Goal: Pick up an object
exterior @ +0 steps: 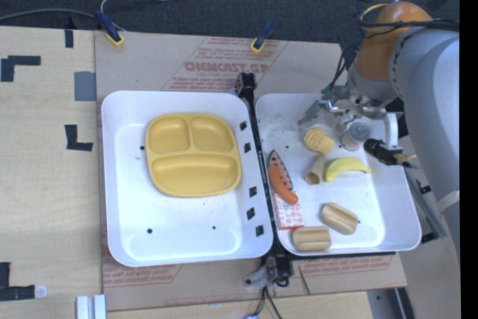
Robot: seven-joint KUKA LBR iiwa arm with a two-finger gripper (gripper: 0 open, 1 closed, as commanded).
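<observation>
**Sam:** What do you see from up there?

**Me:** I see two white bins side by side on the surface. The left bin (123,235) holds a yellow plate (193,154) with three sections. The plate sits toward the far side of that bin.

**Sam:** And the right bin?

**Me:** The right bin (396,224) has the toy food in it. A corn cob (319,140) lies near the middle, a bit toward the far side. A banana (346,168) lies just right of it. A small tan piece (313,175) sits just left of the banana. An orange carrot (281,178) lies along the left wall of that bin. Below it there is a small flat packet (289,215) with red marks. Two bread rolls are at the near side. One roll (311,238) is by the near edge, and the other roll (340,218) is just right of it and a bit farther back.

**Sam:** Where is my arm?

**Me:** The arm (426,86) comes in from the right, over the far right corner of the right bin. I see the orange band (388,37) near the top. The end effector (337,114) is over the far side of the right bin, just above the corn cob in the view.

**Sam:** Is it holding anything?

**Me:** I see nothing between its fingers. I cannot tell if the fingers are apart or together. All the food lies in the bin.
</observation>
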